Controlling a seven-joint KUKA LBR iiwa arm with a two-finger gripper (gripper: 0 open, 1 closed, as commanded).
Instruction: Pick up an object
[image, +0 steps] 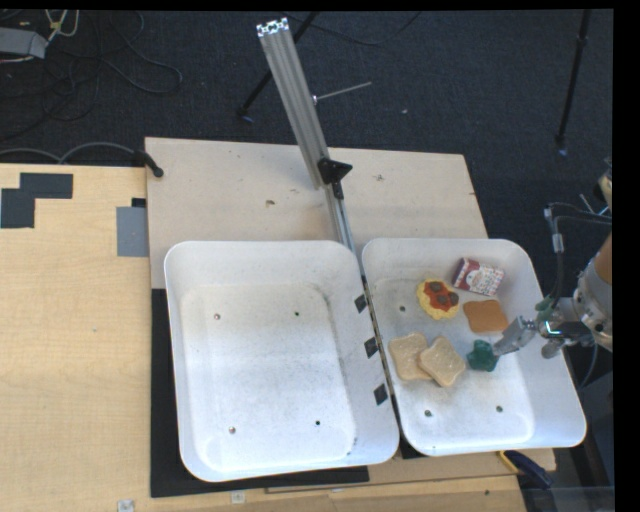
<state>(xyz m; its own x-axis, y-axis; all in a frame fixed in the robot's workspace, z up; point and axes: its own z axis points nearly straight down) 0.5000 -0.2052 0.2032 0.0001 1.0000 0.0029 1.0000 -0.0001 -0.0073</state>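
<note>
The right bin (560, 425) holds several small items. A green object (482, 356) lies near its middle, with two tan bread-like slices (443, 361) just left of it. Further back are an orange-brown square (486, 317), a yellow round piece with a red top (438, 298) and a red-and-white box (478, 276). My gripper (531, 342) reaches in low over the bin's right side, open, and one finger (510, 339) ends just right of the green object. Nothing sits between the fingers.
The left bin (200, 262) stands alongside, split from the right one by a ridge with black clips (369, 346). A slanted metal rail (300, 110) rises behind the bins. Wooden bench surface (70, 340) extends to the left.
</note>
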